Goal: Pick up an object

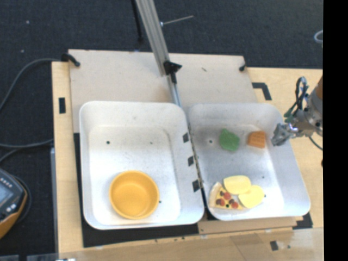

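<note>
The arm comes in from the right edge, and little of it shows: a bit of orange at the top, some dark cabling looping above the wrist, and the grey gripper (281,134) poking out low over the right rim of the right bin (293,173). It points leftward toward the bin's upper area. The fingers are too small and blurred to read, so I cannot tell how far apart they stand, and I see nothing between them.

Just beside the gripper tip, to its left, an orange block (256,140) sits on the bin floor; whether the tip touches it I cannot make out. A green lump (229,140) lies near it, further left. Toward the front of the same bin there are two pale yellow pieces (243,190), overlapping, and against their left side a wedge that looks like a pizza slice (222,198) with red spots, partly covered by the yellow ones.

The left bin (98,118) holds a yellow bowl (134,194), upright, near its front edge. A slanted metal rail (155,34) runs down from the top and ends between the two bins. The surface (62,145) is light wood, and at the far left a dark device with an orange edge (10,200) is cut off by the frame.
</note>
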